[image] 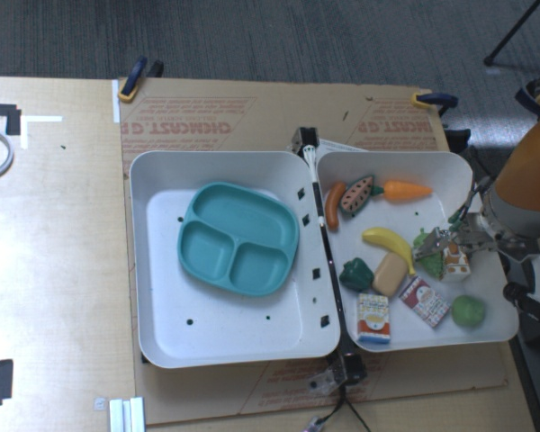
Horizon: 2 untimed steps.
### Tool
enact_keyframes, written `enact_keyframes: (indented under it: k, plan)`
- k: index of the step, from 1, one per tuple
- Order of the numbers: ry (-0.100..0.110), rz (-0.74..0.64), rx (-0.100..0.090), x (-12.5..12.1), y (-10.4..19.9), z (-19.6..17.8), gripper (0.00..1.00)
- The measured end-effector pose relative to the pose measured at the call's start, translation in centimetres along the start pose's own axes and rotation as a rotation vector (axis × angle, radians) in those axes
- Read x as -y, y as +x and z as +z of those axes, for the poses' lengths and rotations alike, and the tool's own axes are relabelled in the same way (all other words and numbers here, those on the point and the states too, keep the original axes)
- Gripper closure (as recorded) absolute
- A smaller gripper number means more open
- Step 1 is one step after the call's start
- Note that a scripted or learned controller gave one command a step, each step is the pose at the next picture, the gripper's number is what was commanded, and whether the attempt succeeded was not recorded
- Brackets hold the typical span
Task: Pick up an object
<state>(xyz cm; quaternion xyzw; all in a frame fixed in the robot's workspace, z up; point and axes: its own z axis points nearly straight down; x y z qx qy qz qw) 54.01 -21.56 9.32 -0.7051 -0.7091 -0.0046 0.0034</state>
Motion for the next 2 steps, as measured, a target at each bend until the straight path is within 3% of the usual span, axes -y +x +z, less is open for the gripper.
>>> enact_keyframes:
  k: [1, 2]
  plan:
    - [0.0, 0.0, -0.003, -0.1, 0.2, -1.0, 1.0]
    - [0.001, 0.005, 0.012, -2.5, 5.6, -11.1, 1.0]
